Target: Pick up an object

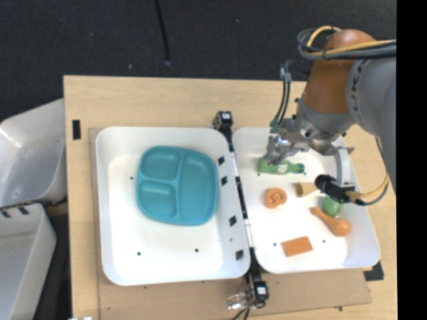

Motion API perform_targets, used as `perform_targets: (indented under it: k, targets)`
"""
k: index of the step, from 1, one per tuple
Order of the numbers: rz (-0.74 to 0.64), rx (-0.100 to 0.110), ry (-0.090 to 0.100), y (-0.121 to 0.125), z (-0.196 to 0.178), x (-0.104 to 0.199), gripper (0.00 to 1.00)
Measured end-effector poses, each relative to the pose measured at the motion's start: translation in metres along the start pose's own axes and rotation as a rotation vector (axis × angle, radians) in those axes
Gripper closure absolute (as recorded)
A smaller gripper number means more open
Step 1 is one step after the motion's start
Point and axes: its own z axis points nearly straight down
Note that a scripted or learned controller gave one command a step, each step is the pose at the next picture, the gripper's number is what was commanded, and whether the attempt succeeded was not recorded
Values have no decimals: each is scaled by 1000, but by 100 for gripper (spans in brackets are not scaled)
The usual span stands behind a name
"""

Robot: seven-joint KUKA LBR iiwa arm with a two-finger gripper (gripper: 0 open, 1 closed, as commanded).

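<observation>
No legible text or markings.

This looks like a robot lab test cell, not a home or a shop. A bare plywood bench (167,99) in the middle of the frame carries two white bins (117,259) clamped side by side, with small black brackets (223,119) at the seam between them. An industrial arm (333,79) with loose cables (313,37) enters at the upper right. Dark carpet (133,25) fills the top of the frame, and white plastic tubs (27,152) sit at the left edge.
</observation>
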Motion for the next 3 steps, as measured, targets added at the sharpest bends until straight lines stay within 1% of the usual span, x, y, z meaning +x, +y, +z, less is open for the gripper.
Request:
perform_targets:
  k: [1, 2, 3]
  targets:
    - [-1, 0, 1, -7, 0, 53, 100]
    - [-3, -3, 1, -14, -18, 100, 100]
    - [-1, 1, 0, -33, -14, 148, 100]
